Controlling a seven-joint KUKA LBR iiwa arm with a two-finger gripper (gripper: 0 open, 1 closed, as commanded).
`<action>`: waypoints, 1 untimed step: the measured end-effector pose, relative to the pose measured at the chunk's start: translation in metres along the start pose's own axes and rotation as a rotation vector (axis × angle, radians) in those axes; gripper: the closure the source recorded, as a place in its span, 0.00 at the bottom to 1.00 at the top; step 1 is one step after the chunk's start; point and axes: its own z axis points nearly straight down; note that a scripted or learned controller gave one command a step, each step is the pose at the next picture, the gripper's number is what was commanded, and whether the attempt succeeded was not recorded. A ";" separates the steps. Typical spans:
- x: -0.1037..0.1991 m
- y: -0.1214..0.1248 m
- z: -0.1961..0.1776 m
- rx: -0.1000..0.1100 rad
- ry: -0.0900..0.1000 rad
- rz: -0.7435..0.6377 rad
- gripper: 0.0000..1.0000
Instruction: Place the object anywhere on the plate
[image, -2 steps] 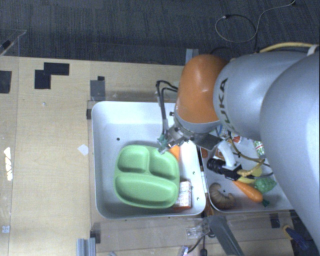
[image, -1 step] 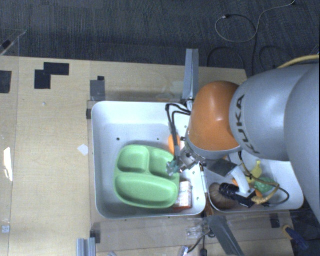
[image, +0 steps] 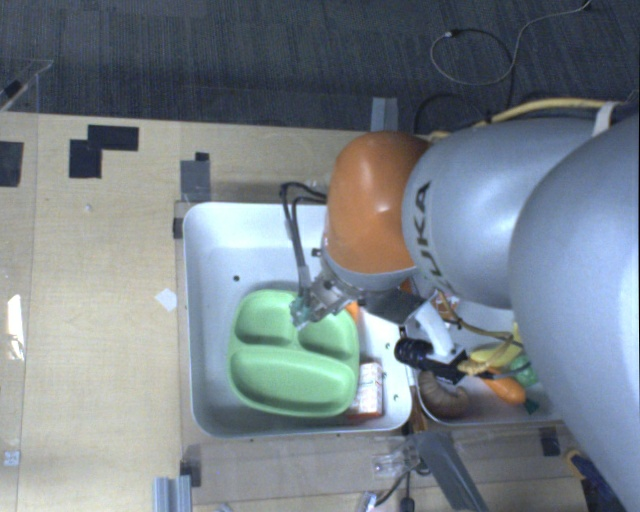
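Note:
A green divided plate (image: 290, 362) lies in the left white bin (image: 215, 300), toward its front right. My gripper (image: 308, 307) hangs over the plate's far edge, near the ridge between its two small compartments. The arm's orange band (image: 368, 205) and grey body cover the space behind it. No object shows on the plate's visible compartments. A small orange-and-white item (image: 370, 388) lies against the plate's right front edge.
The right bin (image: 480, 410) is largely covered by the arm; a yellow object (image: 495, 355), an orange object (image: 505, 388) and a brown one (image: 445, 398) show in it. Wooden bench (image: 90, 330) lies to the left, with black markers at the back.

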 end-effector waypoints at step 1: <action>0.005 -0.032 0.017 0.001 0.001 -0.182 1.00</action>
